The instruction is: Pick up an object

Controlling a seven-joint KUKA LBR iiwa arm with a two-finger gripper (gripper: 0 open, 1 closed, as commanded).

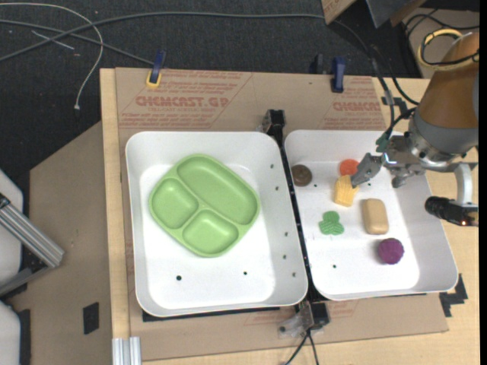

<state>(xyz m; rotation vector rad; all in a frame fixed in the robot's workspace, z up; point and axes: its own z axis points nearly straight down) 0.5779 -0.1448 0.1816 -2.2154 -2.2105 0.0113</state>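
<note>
The right bin (426, 276) holds several small items: a brown round piece (302, 175), an orange piece (348, 166), a yellow block (345, 192), a tan loaf-shaped piece (374, 216), a green leafy piece (330, 223) and a purple ball (390, 251). My gripper (383, 173) hangs over the upper right part of this bin, just right of the orange piece and the yellow block and above the tan piece. Its fingers are spread open with nothing between them. The left finger (364, 171) is close to the yellow block's top.
The left bin (144, 272) holds a green divided plate (202, 204). A black divider (291, 204) runs between the bins. The arm's orange band (449, 97) and a black fixture (449, 207) stand at the right edge. Blue clamps (157, 68) pin the cardboard base.
</note>
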